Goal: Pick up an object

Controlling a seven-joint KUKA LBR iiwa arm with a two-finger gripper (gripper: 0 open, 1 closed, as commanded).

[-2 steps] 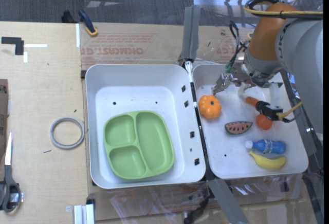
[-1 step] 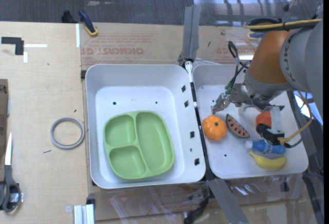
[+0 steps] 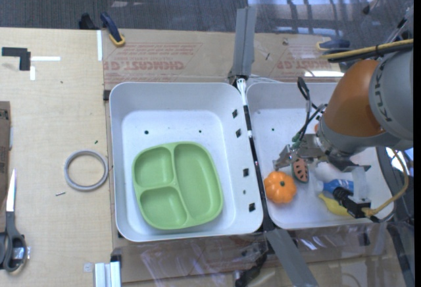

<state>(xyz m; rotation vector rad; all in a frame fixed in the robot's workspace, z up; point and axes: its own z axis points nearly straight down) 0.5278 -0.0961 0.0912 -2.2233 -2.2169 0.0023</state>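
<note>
In the right bin (image 3: 271, 122), an orange toy pumpkin (image 3: 279, 187) sits near the front left corner. A watermelon slice (image 3: 300, 169) lies just right of it. Further right are a blue piece (image 3: 339, 185), a yellow banana-like piece (image 3: 331, 203) and a small white piece (image 3: 325, 171). My gripper (image 3: 287, 156) is low over the bin, just above and left of the watermelon slice and close to it. I cannot see whether it holds anything. The grey arm with its orange band (image 3: 350, 106) covers the bin's right side.
The left bin (image 3: 172, 89) holds a green divided plate (image 3: 176, 183). On the bench to the left lie a ring of tape (image 3: 86, 169) and scissors (image 3: 10, 245). A blue and yellow clamp (image 3: 112, 29) lies behind the bins.
</note>
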